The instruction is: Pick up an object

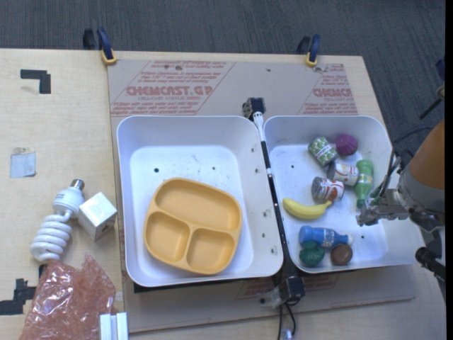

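The right bin (375, 250) holds several small objects. A green can (322, 149) and a purple ball (346, 144) lie at the back, with a small white and red bottle (345, 170), a green bottle (364, 179) and a labelled can (327, 189) in front of them. Nearer the front lie a yellow banana (306, 207), a blue bottle (322, 235), a dark green lump (311, 256) and a brown ball (341, 254). My gripper (367, 216) hangs over the bin's right side, just below the green bottle's lower end and to the right of the banana.
The left bin (134, 190) holds a yellow divided tray (192, 225). On the bench to the left lie a spiral light bulb (56, 225), a white cube (98, 214) and a crumpled red bag (67, 303). Clamps (105, 48) hold the board's far edge.
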### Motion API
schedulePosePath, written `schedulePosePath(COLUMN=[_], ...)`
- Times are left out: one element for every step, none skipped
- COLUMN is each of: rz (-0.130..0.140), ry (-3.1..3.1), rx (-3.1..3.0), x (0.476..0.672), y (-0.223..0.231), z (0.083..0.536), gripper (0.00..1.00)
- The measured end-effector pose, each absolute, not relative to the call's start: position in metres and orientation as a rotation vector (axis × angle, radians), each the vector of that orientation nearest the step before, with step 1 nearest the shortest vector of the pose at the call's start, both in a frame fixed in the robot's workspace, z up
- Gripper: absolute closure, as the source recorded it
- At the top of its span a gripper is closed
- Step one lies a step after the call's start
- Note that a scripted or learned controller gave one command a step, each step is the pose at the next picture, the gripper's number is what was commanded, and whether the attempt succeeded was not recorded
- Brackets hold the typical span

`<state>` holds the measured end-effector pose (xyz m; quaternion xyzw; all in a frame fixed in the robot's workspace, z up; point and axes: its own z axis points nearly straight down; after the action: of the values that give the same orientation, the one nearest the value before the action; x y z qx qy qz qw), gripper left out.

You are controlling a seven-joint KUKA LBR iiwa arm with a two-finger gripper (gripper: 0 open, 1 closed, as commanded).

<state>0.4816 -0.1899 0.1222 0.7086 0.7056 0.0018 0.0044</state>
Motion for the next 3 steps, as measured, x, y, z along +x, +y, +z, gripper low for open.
schedulePosePath(rz=[0.006,0.002,0.004], ry=[2.211,2.220,2.217], rx=[2.220,2.220,2.219], x=[0.482,0.478,0.480], y=[-0.190,-0.156,-0.156], z=[0.122,0.092,0.102], gripper=[0.00,0.00,1.00])
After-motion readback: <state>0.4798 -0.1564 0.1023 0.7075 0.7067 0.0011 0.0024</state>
